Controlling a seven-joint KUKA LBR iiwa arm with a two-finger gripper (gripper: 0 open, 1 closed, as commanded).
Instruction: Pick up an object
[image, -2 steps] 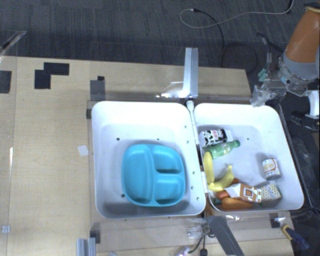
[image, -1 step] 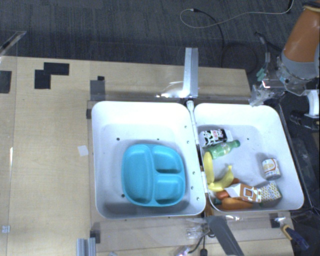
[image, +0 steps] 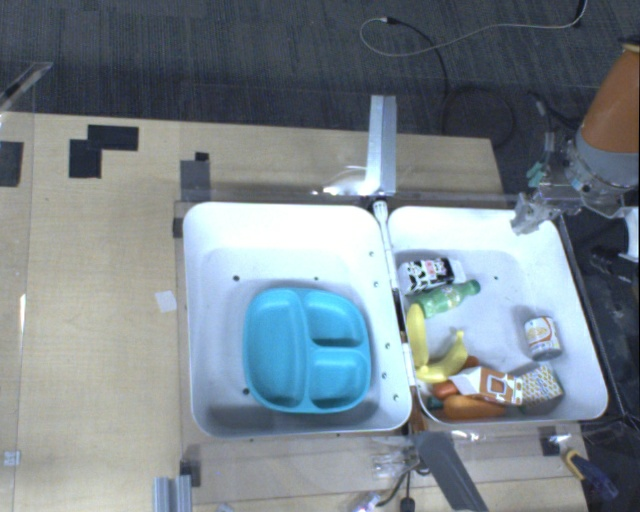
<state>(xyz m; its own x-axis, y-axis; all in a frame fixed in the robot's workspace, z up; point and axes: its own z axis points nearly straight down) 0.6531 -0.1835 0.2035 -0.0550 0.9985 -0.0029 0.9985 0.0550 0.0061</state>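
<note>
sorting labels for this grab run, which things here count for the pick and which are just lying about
For the pick: gripper, can, green bottle, banana, cow-print carton, orange carton.
Lying about: blue tray, cable, black tape marks.

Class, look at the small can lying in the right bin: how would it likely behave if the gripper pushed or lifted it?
The small can seems to lie on its side apart from the other items, so a push would probably roll it. It looks rigid, so likely stiff under squeezing. Its rounded wall may slip between fingers.
</note>
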